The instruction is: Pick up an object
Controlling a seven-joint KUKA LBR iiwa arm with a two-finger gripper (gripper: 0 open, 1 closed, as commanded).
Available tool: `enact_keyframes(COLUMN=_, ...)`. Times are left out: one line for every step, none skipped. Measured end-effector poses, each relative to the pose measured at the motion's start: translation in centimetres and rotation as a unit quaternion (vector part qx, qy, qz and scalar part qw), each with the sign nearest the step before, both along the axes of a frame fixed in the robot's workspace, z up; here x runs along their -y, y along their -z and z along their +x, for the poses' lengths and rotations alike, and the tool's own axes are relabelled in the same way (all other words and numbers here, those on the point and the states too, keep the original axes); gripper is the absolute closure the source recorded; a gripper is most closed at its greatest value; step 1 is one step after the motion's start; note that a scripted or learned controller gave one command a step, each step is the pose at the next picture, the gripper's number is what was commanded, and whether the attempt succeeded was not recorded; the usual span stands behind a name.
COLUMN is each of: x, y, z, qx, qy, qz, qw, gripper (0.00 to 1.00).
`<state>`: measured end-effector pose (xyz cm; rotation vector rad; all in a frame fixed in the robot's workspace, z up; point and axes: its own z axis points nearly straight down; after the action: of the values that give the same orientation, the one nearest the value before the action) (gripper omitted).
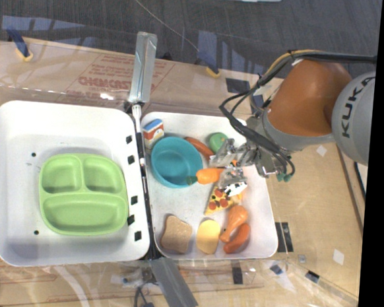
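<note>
Whether the fingers are released or clenched cannot be told; the gripper (234, 161) is lowered into the right bin (266, 221), over the pizza slice (220, 199), whose long axis is angled toward the bin's lower left. The arm (309, 99) is extended from the right.

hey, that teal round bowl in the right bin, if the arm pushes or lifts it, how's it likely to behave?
The teal round bowl looks like thin moulded plastic, so probably stiff and light. It sits upright on a broad base, so a push would likely slide it, not tip it. An orange carrot-shaped toy rests against its rim and would probably shift too. Its smooth curved wall may slip in a pinch.
</note>
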<state>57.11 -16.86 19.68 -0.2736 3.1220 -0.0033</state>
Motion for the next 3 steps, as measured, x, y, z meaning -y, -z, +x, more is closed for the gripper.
enact_keyframes(x=1.1, y=1.9, z=-2.4, qx=-0.004, qy=0.317, qz=0.0019, qw=0.9484, gripper=1.0)
enact_keyframes(x=-4.1, y=-0.1, z=3.9, qx=-0.003, qy=0.394, qz=0.0025, qw=0.9191, gripper=1.0)
enact_keyframes(x=-4.3, y=-2.2, z=-2.5, qx=-0.004, qy=0.644, qz=0.0024, qw=0.7651, gripper=1.0)
